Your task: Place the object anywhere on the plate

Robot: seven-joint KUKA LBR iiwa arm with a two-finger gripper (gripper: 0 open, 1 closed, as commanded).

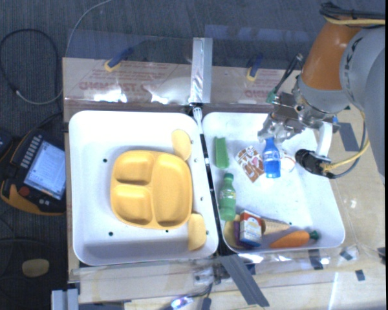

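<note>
Near edge of the right bin (323, 192): an orange carrot (290, 239) lies along the near wall toward the near-right corner, and just left of it is a small red-and-white carton (249, 230) sitting against a tan round item in the near-left corner. Left bin (84, 173): a yellow compartment plate (150, 187) sits mid-bin with nothing on its sections; a pale yellow piece (196, 230) lies at its near-right edge and another (181, 143) at its far-right edge, both against the bin's right wall. Back in the right bin, a green bottle (227, 197) lies along the left wall, with a flat green piece (220, 152) farther along the same wall. Mid-bin there's a red-and-white wrapper (251, 162), and just right of it a blue bottle (271, 159) stands upright under the tool (276, 133). The tool is at the bottle's top, toward the far-right of that bin; can't tell if it's clenched on the bottle or released, contact point isn't resolvable. The grey arm with its orange band comes in over the far-right corner of the worktop (355, 205). The object is in the right bin, well apart from the plate.
</note>
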